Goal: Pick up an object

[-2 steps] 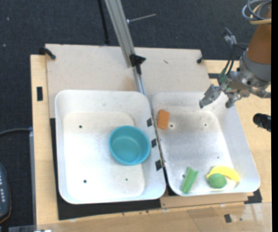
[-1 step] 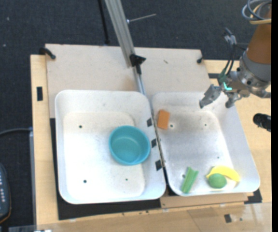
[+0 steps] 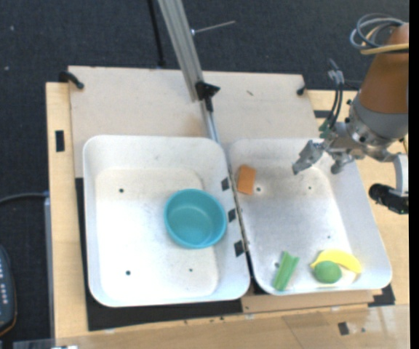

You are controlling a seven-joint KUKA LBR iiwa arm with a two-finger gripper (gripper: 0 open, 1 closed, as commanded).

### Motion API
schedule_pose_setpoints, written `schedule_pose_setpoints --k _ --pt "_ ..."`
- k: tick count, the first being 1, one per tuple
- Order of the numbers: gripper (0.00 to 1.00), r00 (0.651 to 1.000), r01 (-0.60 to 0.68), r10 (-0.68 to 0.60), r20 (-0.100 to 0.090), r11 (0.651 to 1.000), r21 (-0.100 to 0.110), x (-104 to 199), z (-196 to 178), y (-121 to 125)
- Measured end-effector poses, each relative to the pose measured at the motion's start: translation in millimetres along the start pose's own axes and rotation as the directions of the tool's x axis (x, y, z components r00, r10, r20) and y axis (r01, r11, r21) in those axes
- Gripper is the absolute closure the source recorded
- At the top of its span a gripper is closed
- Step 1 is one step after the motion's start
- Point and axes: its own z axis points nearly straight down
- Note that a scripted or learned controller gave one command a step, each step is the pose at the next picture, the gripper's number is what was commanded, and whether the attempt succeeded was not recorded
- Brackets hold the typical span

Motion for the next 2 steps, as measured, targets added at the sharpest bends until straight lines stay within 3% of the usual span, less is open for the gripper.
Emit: schedule_pose_setpoints --k 2 --pt "0.00 1.000 -0.002 0.002 0.000 1.000 0.000 -7 102 7"
